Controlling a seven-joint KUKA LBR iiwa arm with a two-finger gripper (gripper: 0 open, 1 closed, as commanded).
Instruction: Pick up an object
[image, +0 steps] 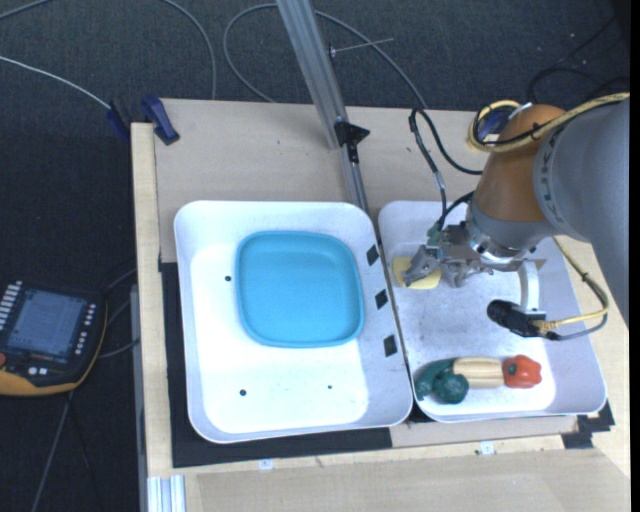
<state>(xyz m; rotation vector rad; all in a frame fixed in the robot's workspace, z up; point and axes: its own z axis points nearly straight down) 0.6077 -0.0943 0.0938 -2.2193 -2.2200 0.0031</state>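
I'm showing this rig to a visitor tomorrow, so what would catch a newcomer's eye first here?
The large blue plate in the left bin stands out first. Next comes the grey arm with its orange band, reaching in over the right bin, its gripper low beside a pale yellow object at the bin's left edge. Along that bin's near side lie a green item, a tan piece and a red one.

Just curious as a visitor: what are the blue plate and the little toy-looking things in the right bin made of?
The blue plate looks like matte plastic: even colour, soft rounded rim. The green piece, tan piece and red piece seem plastic or rubbery toy food, smooth and solid-coloured; which, I cannot tell.
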